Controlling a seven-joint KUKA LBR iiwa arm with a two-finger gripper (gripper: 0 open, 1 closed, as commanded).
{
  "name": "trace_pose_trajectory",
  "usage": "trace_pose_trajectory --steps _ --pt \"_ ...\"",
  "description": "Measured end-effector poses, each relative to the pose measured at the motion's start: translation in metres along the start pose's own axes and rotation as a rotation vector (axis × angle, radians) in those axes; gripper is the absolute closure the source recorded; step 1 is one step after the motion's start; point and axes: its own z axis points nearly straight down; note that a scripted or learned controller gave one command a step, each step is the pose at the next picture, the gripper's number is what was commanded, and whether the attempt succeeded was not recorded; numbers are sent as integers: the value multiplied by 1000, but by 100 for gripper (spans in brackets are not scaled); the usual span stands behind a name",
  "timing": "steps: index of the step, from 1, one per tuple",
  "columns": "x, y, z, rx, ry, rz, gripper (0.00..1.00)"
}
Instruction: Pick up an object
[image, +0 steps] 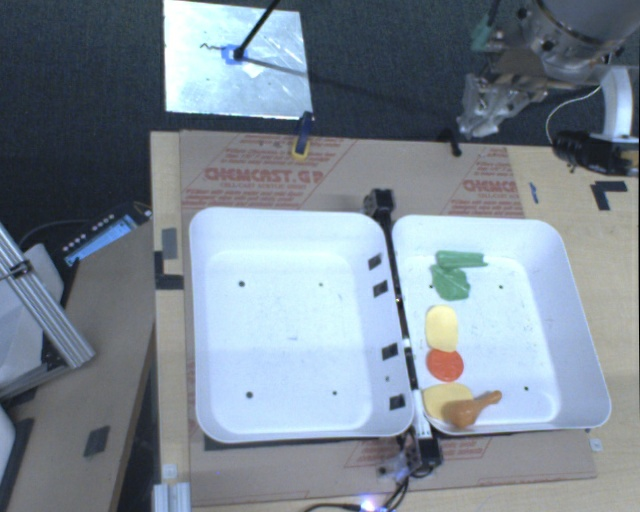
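Observation:
Several small items lie along the left side of the right bin (585, 350). From back to front they are a green pod (460, 260), a green leaf-like piece (450, 285), a pale yellow piece (442, 326), an orange-red disc (445, 365), a yellow piece (436, 399) and a brown drumstick shape (472, 407) resting on that yellow piece. My gripper (484, 108) hangs high beyond the back edge of the right bin, well apart from all of them, above the cardboard and dark floor. Nothing is seen held in it.
The left bin (205, 330) sits beside the right one, with black clips (383, 290) along the shared rim. A shiny metal sheet (238, 60) lies at the back left, with a yellow clip (300, 148) near it. A wooden side table (90, 330) stands at the left.

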Motion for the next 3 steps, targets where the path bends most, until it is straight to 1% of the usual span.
trace_pose_trajectory --steps 1,2,3 --pt "16 38 -36 13 -1 2 100" --pt "26 38 -68 16 -2 4 100" --pt "21 -55 -69 19 0 6 100"
